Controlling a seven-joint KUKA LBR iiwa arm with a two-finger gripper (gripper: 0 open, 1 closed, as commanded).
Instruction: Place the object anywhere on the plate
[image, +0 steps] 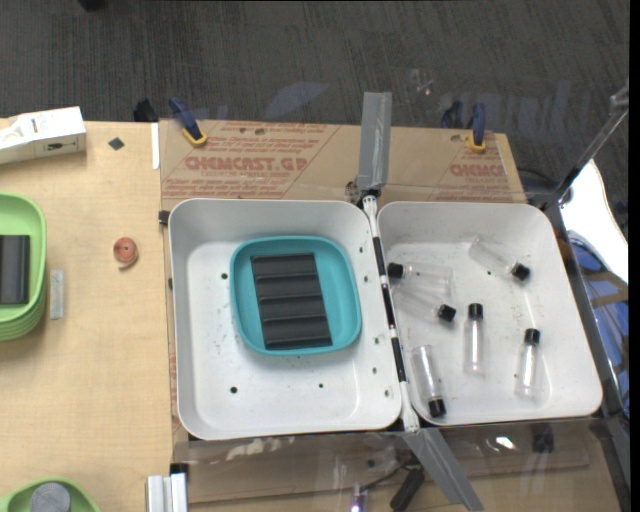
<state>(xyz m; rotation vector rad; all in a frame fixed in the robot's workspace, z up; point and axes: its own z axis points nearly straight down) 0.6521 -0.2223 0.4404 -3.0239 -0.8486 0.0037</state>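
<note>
A teal square plate (346, 300) lies in the left white bin (200, 390), slightly left of the bin's centre. A black ridged block (290, 300) rests on the middle of the plate. Several clear vials with black caps lie scattered in the right white bin (570, 395). One vial (473, 335) lies near the centre, another (527, 360) at the right, and a third (428, 378) at the front left. A further vial (500, 258) lies towards the back right.
A green tray (25, 215) sits at the far left of the wooden bench, with a small red disc (124, 250) beside it. A white box (40, 132) lies at the back left. Cardboard (260, 160) lies behind the bins, held by clamps.
</note>
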